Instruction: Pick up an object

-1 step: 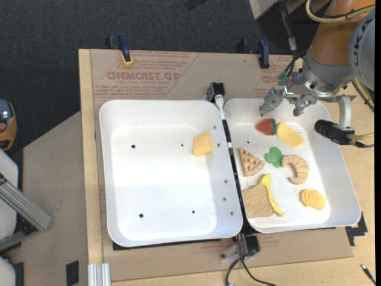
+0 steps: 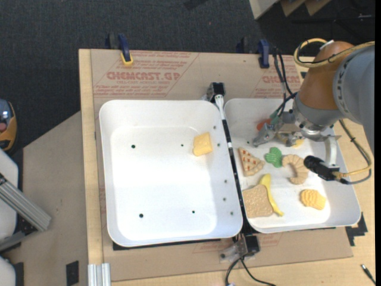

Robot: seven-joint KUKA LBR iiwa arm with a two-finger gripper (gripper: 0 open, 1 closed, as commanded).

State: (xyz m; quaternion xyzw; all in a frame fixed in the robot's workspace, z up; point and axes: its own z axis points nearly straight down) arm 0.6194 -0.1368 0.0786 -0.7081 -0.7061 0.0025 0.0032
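My gripper (image 2: pixel 275 134) hangs low over the back half of the right bin (image 2: pixel 342 216), under the grey and orange arm. Just in front of it lie a green toy (image 2: pixel 274 156), a pizza slice (image 2: pixel 250 161) and a tan curved pastry (image 2: pixel 296 167). A small red piece (image 2: pixel 261 124) sits by the gripper's left side and a bit of yellow (image 2: pixel 298 142) peeks out under it. Further forward are a banana (image 2: pixel 271 195), a bread slice (image 2: pixel 257 202) and a ridged yellow piece (image 2: pixel 313 199). I see nothing held in the gripper.
The left bin (image 2: pixel 119 159) holds one yellow chunk (image 2: pixel 202 143) near its right wall. A black divider rail (image 2: pixel 229 154) runs between the bins. A black cable fitting (image 2: pixel 321 168) hangs from the arm over the right bin. Clamps (image 2: pixel 125 55) hold the board's far edge.
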